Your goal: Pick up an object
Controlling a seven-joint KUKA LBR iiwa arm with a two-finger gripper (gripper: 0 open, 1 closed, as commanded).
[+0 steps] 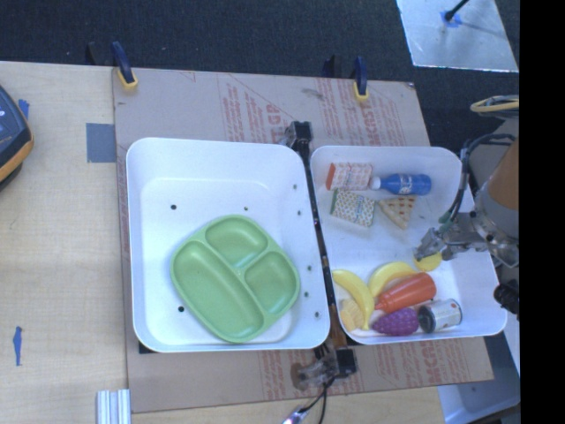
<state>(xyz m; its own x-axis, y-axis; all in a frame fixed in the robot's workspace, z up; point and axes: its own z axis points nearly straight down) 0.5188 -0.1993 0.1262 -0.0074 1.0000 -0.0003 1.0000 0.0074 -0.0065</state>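
My gripper [439, 242] reaches in from the right and hangs low over the right side of the right bin [450, 159]. A small yellow object [430, 261] lies right under its tip; I cannot tell if they touch. Just left of it and nearer the front are a yellow banana [391, 275], an orange carrot-like piece [408, 291], a second banana [354, 291], purple grapes [396, 323] and a small can [440, 314]. At the back of this bin lie a blue bottle [403, 184], an orange and white box [350, 176], a patterned box [353, 208] and a tan wedge [398, 209].
The left bin [150, 162] holds a green divided plate [234, 277]. A black divider post [302, 133] stands between the bins at the back. Blue clamps [124, 65] [360, 76] pin the cardboard base. A yellow and black device [11, 135] sits at the far left.
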